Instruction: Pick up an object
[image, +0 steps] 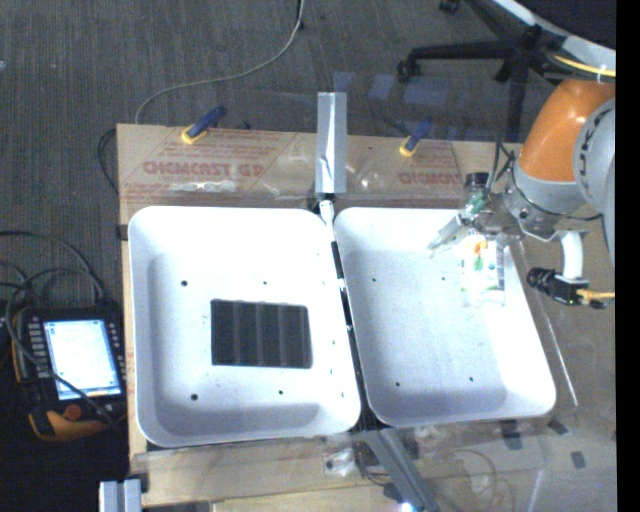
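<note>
Overhead | grey arm's end effector (478, 232) hovers above far-right corner of right shallow white bin (520, 385); its opening and any load: cannot tell | candidate object: dark ribbed rectangular slab (261, 333), flat in left shallow white bin (160, 240), well apart | advice: traverse left, centre above slab, descend vertically.

arm (600, 150): I see grey casing with a rounded orange band
wrist: I see white and metal parts, a black fitting with a yellow cable
gripper (480, 255): I see pale, thin fingers with small orange and green marks
</note>
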